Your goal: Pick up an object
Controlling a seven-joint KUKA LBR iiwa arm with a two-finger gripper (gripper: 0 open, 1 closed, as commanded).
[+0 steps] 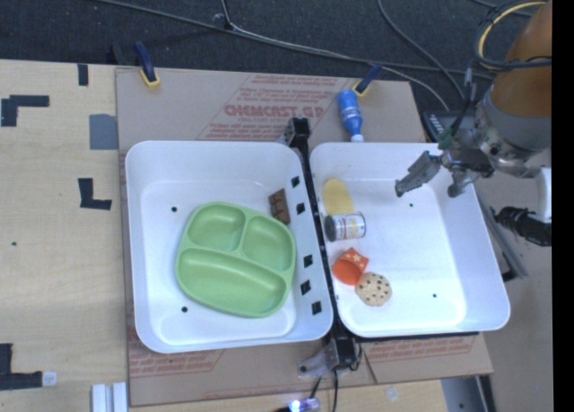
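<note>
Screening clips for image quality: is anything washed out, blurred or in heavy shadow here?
Camera view: lighting is even, shadows soft; the right bin floor is bright and nearly washed out. The green tray, cookie and can are fairly sharp. The gripper looks slightly soft, and the arm is cut off at the right.

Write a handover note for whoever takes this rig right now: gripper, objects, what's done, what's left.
Gripper: open, holding nothing, above the right bin's upper right part.
Right bin, all along its left side: yellow piece, small can on its side, orange piece, cookie.
Left bin: green divided plate, small brown block by its upper right edge.
Done: nothing picked up yet.
Left: move over an object, descend, close the fingers, lift.
</note>
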